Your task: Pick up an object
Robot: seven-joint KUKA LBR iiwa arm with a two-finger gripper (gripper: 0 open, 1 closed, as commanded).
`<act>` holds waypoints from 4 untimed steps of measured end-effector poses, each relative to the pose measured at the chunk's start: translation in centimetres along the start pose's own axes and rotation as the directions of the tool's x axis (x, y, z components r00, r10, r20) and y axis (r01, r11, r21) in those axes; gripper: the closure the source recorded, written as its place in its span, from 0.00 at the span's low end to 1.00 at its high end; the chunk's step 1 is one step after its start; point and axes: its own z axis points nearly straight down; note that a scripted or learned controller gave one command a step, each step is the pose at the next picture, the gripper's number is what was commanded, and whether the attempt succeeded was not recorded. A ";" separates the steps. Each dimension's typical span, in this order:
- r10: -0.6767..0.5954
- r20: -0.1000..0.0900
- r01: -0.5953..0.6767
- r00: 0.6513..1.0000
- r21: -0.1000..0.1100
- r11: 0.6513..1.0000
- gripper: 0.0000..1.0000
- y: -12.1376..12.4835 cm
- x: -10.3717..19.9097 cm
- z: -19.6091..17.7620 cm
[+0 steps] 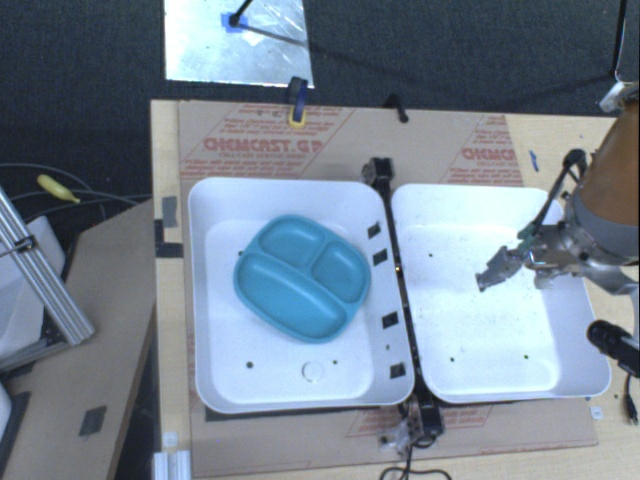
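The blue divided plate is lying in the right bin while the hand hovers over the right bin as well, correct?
Not quite. The camera view shows the blue divided plate lying in the left bin, not the right one. The rest holds: the hand hovers over the right bin, apart from the plate.

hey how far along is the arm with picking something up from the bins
Nothing looks done yet: the blue divided plate lies flat in the left bin, untouched. In hand: the gripper hangs over the right bin, with nothing visible between its fingers. Left: cross to the plate, grasp it and lift.
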 end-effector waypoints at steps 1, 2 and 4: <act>-0.012 -0.004 0.012 1.000 0.003 1.000 0.00 -0.1 11.6 2.7; -0.003 0.000 0.003 1.000 0.004 1.000 0.00 4.4 13.5 9.0; 0.003 -0.001 -0.003 1.000 0.004 1.000 1.00 -0.3 14.3 6.3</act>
